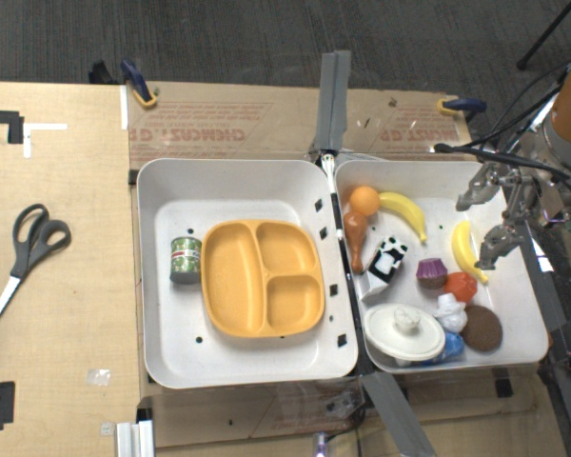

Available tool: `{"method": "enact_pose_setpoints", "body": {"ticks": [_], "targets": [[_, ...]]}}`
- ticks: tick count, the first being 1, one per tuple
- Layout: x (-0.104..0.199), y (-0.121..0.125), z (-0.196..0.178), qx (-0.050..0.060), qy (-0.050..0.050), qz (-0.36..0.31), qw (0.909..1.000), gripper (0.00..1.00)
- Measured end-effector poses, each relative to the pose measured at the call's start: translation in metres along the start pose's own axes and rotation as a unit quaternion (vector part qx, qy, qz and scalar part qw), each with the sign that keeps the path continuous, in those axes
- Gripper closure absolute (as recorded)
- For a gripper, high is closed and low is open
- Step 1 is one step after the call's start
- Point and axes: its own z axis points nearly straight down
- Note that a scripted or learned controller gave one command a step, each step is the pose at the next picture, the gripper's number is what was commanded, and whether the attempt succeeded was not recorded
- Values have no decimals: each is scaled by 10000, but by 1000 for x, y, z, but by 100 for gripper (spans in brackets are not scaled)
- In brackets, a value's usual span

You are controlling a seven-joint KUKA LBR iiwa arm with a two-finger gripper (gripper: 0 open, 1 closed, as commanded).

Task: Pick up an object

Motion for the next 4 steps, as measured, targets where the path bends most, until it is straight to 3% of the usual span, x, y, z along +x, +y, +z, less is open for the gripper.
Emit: {"method": "enact_pose_setpoints", "body": {"ticks": [1, 2, 3, 4], "targets": [[-70, 5, 182, 1, -2, 214, 9998, 0], [-101, 33, 194, 6, -28, 610, 9981, 0], [-103, 33, 183, 17, -61, 594, 9982, 100], [-107, 70, 39, 4, -14, 1974, 9803, 100]]}}
